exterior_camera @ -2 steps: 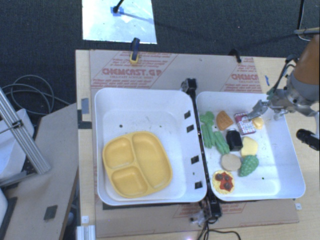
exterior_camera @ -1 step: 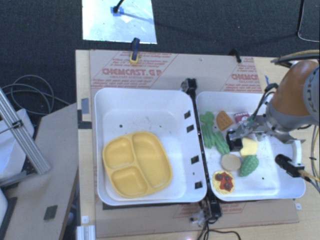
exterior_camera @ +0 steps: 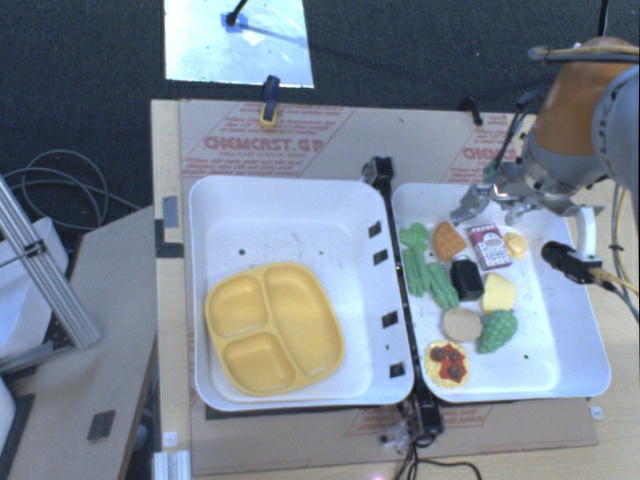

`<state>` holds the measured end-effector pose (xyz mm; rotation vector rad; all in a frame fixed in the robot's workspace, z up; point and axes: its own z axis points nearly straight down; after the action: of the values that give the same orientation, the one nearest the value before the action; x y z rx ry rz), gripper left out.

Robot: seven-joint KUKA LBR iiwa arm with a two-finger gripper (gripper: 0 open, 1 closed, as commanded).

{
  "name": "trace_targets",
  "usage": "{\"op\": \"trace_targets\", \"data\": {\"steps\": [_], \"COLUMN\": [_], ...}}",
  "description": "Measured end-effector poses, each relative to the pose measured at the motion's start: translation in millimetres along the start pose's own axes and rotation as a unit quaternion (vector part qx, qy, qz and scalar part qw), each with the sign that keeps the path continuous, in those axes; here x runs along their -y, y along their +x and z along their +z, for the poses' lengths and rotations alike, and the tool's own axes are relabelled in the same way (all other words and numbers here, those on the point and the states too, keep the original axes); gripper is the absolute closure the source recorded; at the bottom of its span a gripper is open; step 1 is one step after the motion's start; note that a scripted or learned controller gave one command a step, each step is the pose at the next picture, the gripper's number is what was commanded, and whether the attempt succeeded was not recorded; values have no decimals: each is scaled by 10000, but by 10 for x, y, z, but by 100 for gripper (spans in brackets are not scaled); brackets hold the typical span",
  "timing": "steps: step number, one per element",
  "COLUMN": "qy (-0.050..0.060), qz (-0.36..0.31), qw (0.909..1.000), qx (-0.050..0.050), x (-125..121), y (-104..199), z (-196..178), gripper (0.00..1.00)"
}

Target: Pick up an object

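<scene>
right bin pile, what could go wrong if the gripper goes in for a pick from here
1. The toys in the right bin lie packed: the red carton touches the orange wedge and sits close to the black block, so a grasp may catch or shove a neighbour.
2. The gripper hovers near the bin's far rim, so a descent could clip the wall.
3. The pizza slice lies flat and may slip.

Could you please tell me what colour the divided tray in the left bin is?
The divided tray is yellow, seen in the camera view.
</scene>
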<state>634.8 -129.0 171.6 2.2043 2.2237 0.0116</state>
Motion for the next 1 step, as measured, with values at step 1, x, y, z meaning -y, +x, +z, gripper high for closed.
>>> {"op": "trace_targets", "data": {"steps": [1], "qy": [20], "qz": [19], "qw": [10000], "qx": [23], "x": [-67], "y": [30], "z": [859], "gripper": [0]}}
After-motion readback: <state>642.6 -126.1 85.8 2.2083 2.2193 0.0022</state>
